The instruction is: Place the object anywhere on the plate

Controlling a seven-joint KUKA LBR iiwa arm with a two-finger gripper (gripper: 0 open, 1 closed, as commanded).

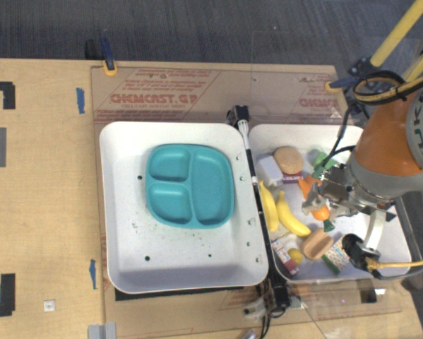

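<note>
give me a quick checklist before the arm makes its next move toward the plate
1. Plate sits flat in the left bin, all three compartments bare: ok.
2. Gripper is over the right bin, above the toy food pile: ok.
3. Object held between the jaws: cannot tell, the wrist hides them.
4. Bananas and bread roll lie close beside the gripper, so a wrong pick is possible: not ok.
5. Path leftward over the divider between the bins looks free: ok.
</note>
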